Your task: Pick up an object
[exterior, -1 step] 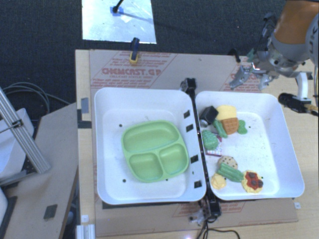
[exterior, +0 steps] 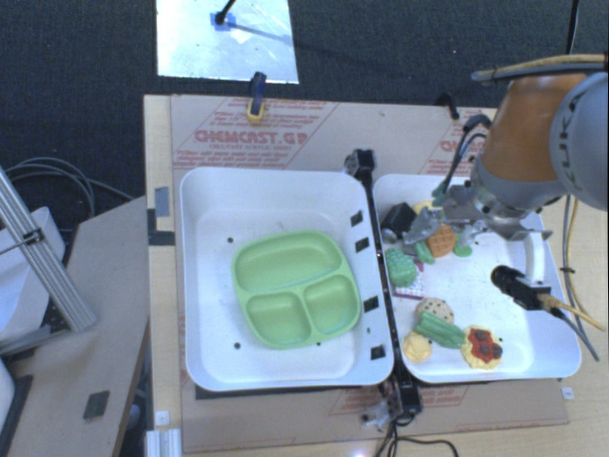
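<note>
Nothing lifted yet: the gripper (exterior: 430,230) hangs low over the toys (exterior: 430,248) in the right bin (exterior: 533,350); claw state, can't tell.

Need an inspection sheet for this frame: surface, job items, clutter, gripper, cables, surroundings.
Surface: bench bears a left bin and a right bin side by side on a printed sheet.
Job's things: toy food in the right bin: green piece, orange piece, cookie, green stick, yellow piece, pizza piece.
Clutter: green divided tray in the left bin; black object by the right bin's top-left corner.
Grippers: gripper low over the orange and green pieces; finger state unreadable.
Cables: yellow and black leads at the right bin's right edge; more at far left.
Surroundings: dark floor; silver panel beyond the bench.
</note>
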Available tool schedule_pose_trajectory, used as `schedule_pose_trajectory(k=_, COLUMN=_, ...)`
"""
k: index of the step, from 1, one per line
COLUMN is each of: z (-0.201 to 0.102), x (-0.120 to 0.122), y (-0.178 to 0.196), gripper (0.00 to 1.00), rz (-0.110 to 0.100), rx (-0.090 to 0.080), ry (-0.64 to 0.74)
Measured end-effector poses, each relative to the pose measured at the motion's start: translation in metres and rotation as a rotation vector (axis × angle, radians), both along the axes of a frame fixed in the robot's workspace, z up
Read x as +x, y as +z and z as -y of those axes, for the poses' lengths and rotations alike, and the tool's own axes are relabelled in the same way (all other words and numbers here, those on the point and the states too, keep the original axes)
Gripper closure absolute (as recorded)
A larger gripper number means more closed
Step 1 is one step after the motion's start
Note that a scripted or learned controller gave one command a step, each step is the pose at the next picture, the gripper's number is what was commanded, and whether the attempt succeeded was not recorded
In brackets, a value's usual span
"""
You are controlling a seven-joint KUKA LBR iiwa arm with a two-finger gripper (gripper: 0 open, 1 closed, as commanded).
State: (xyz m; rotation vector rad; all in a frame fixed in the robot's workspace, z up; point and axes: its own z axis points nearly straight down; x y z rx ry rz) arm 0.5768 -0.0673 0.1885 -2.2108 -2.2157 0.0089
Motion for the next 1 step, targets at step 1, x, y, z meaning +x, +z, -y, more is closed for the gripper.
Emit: schedule_pose_trajectory(k=1, z=-0.0474, x=-0.0797, y=0.0002, gripper=0.00, rz=0.008, rx=-0.001, ry=0.004)
